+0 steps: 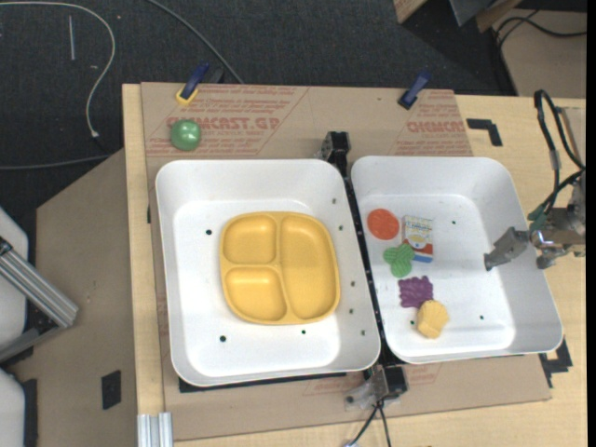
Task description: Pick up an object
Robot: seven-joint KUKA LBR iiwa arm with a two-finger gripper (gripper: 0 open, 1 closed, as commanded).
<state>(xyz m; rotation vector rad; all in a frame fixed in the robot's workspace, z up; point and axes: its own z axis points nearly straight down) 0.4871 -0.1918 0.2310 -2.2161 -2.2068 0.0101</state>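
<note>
A green ball (pixel 186 135) sits on the bench (pixel 84 277), far left of the claw (pixel 507 248); nearer lies a yellow divided plate (pixel 279 268). Closer still, left of the claw, cluster an orange disc (pixel 383 223), small carton (pixel 419 237), green (pixel 400 260), purple (pixel 415 291) and yellow (pixel 431 319) toys. The claw's grip cannot be judged.

Most of the arm ran off past the right edge, leaving just the gripper (pixel 507 248) over the right bin (pixel 484 180), too small and blurred to read its fingers. The print on the little carton (pixel 420 236) was too fine to make out.
</note>
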